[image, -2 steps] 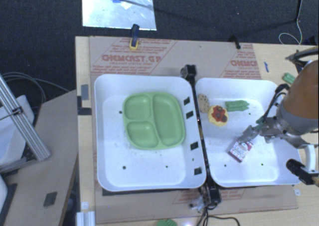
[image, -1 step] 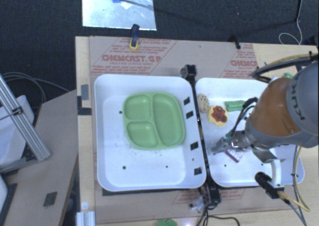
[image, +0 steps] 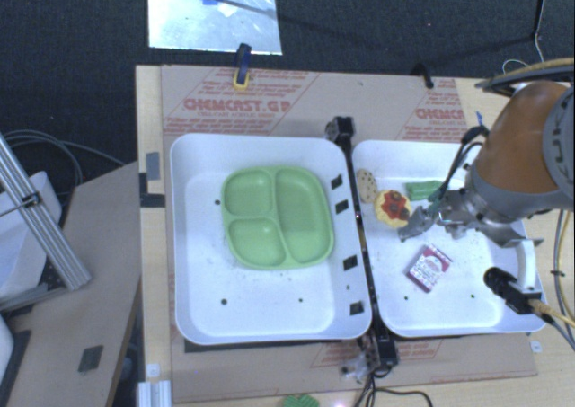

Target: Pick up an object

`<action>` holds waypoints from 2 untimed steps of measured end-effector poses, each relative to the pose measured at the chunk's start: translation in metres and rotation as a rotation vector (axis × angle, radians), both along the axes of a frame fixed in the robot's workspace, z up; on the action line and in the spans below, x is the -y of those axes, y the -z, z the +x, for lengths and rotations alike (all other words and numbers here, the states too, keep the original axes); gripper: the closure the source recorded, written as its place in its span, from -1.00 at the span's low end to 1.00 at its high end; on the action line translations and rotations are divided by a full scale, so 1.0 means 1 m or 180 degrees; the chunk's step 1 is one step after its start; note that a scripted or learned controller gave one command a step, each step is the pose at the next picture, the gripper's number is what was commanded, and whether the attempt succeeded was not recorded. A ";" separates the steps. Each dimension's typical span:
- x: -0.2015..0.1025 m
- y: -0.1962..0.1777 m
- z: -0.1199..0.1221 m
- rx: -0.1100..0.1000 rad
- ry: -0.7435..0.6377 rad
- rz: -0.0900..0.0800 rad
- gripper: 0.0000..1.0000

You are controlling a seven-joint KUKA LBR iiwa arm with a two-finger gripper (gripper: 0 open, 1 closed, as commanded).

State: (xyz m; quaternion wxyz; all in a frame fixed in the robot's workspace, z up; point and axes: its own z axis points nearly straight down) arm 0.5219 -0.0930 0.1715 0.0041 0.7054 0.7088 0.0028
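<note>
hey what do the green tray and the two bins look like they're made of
Tray: probably moulded plastic, pale green, smooth with a soft sheen and rounded compartment walls. Bins: likely thin white plastic, glossy, with rounded corners and rolled rims; metal under paint can't be ruled out.

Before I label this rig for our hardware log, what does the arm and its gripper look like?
The arm is a rounded, bulky body, orange on top with a grey section below toward the wrist. Dark thin cables loop along its left side down to the gripper, which is a small grey metal assembly tapering to narrow fingers. No readable markings show on it.
</note>
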 end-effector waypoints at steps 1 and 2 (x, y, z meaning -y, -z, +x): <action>0.044 0.086 -0.039 -0.0055 0.0031 0.0006 -1.00; 0.041 0.071 -0.034 -0.0022 0.0012 0.0005 1.00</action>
